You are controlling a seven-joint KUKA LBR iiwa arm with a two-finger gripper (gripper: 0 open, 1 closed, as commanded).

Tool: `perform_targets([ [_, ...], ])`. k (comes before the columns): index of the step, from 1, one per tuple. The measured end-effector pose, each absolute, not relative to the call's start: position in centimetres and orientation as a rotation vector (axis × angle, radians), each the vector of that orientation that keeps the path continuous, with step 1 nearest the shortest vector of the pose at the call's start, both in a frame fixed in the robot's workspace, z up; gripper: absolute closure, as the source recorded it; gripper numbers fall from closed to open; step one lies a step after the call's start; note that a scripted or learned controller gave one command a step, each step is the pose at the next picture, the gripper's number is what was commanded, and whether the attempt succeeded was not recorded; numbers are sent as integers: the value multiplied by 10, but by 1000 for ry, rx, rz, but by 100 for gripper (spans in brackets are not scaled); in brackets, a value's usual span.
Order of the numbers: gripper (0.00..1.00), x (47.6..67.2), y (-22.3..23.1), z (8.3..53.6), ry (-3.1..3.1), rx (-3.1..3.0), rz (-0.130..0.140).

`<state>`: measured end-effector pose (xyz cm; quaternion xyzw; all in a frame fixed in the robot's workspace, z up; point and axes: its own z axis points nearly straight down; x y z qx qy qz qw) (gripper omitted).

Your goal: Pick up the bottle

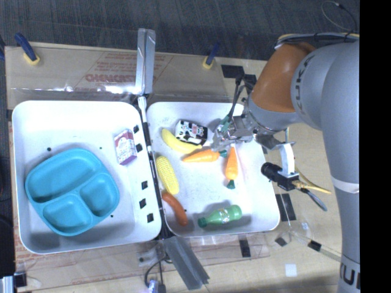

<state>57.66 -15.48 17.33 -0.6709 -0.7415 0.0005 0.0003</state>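
The bottle [221, 216] is green with a white cap at its right end. It lies on its side in the right bin [269, 221], close to the bin's near wall, roughly parallel to that wall, its left end tilted slightly toward the near edge.

Dark ribbed floor [183, 8] lies beyond the cardboard-topped bench [79, 66], blue clamps [27, 49] gripping its edge.
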Motion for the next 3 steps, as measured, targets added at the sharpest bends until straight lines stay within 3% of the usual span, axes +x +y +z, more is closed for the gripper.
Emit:
perform_targets([
  [1, 0, 657, -149, 254, -2377, -2056, 0],
  [2, 0, 656, -205, 136, -2344, -2087, 4],
  [3, 0, 658, -132, 241, -2393, -2037, -1],
])
